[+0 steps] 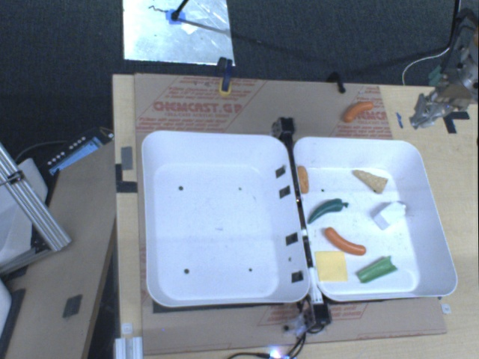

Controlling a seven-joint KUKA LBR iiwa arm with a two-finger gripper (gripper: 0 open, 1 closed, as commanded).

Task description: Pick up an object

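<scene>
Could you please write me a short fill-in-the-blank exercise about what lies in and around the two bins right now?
1. The yellow square lies in the ____ bin.
2. The sausage on the brown board lies ____ both bins.
3. The dark green pepper lies ____ the yellow square in the image.
4. The hand hangs over the bench's ____ corner.

Missing words: right; outside; above; upper right

Dark carpet floor [60, 66] w/ foil sheet [178, 19]
</scene>
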